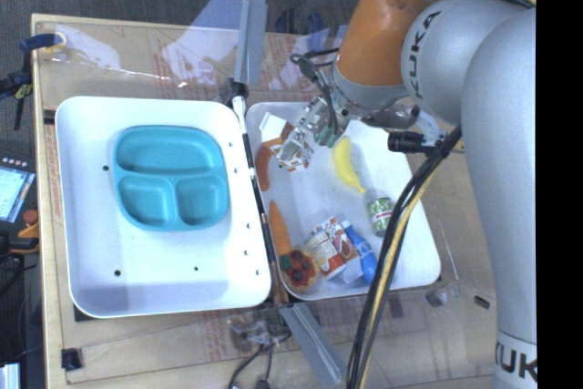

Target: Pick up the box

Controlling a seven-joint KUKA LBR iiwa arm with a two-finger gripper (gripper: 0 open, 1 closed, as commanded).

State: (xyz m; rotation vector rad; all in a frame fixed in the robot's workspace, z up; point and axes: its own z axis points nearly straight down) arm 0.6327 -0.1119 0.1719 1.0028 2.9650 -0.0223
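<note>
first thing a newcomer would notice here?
Probably the big grey arm with its orange band, reaching in from the right and hanging its gripper over the far left part of the right bin. Next, the turquoise divided tray sitting alone in the middle of the left bin. Then the clutter in the right bin: a banana near the gripper and a colourful box toward the near edge.

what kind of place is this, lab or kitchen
Most likely a robotics lab: a KUKA arm reaches over a bench with two white bins, one holding toy food such as a banana.
</note>
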